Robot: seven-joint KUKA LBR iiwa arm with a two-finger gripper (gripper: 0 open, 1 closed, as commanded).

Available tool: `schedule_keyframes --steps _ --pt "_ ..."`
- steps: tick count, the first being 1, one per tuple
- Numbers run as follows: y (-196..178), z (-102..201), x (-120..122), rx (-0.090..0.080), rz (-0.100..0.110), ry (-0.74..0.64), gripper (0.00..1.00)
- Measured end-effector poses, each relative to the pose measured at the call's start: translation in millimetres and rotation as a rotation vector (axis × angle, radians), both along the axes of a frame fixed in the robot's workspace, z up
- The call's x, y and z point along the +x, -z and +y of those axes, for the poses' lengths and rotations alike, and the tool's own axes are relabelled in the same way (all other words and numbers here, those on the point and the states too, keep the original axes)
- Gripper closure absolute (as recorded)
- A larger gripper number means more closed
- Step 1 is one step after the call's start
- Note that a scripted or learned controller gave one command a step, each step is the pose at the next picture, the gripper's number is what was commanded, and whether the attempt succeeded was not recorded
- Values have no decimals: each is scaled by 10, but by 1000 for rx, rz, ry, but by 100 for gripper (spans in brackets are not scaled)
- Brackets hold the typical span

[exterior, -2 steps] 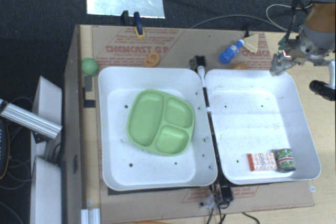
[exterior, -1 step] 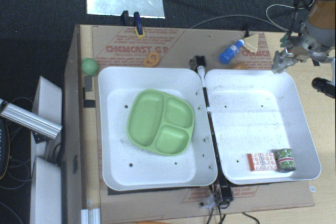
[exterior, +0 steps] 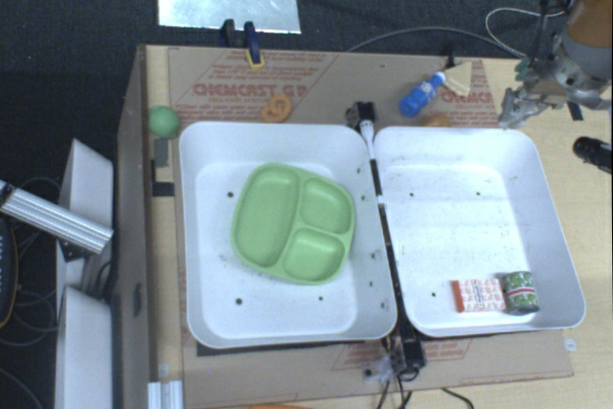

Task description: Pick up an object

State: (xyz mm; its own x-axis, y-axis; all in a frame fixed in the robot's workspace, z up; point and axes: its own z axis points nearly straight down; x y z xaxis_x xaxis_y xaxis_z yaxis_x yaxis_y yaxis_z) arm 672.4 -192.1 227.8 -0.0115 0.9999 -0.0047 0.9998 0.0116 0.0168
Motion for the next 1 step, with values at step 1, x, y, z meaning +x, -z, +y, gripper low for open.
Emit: schedule_keyframes --steps 1 --pt "99 28 -621 4 15 10 100"
